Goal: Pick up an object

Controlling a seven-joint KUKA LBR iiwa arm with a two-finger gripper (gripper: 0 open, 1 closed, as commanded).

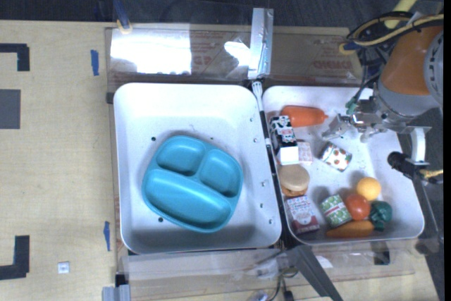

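While reaching from the right, the end effector (pixel 350 125) hovers over the right bin (pixel 405 183).

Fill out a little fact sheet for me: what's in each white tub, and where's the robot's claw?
left bin: one turquoise plastic divided plate
right bin: a heap of small toy foods, among them a long orange carrot, a round tan bun, a yellow-orange fruit
arm: grey with an orange band, reaching in from the right
gripper: above the right bin's upper part, beside the carrot
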